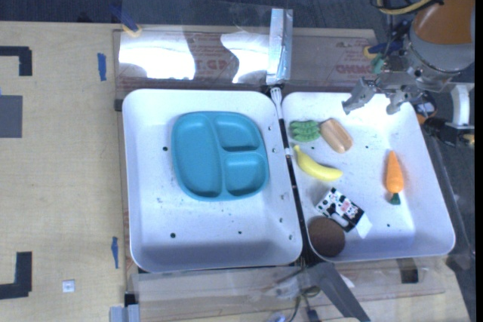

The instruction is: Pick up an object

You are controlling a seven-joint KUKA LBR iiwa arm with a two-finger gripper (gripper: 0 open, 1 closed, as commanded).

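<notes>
My end effector (375, 96) hangs spread wide, empty, above the right bin (423, 162). The carrot (393, 173) below looks light and rigid; grip across its middle.

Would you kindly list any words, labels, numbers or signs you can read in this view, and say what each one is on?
No text here can be read.
Cardboard strip behind the bins: faint reddish printing, too blurred to read.
Black-and-white patterned packet in the right bin: dark markings, no legible letters.
Small white tag on the wooden bench: too small to read.
</notes>
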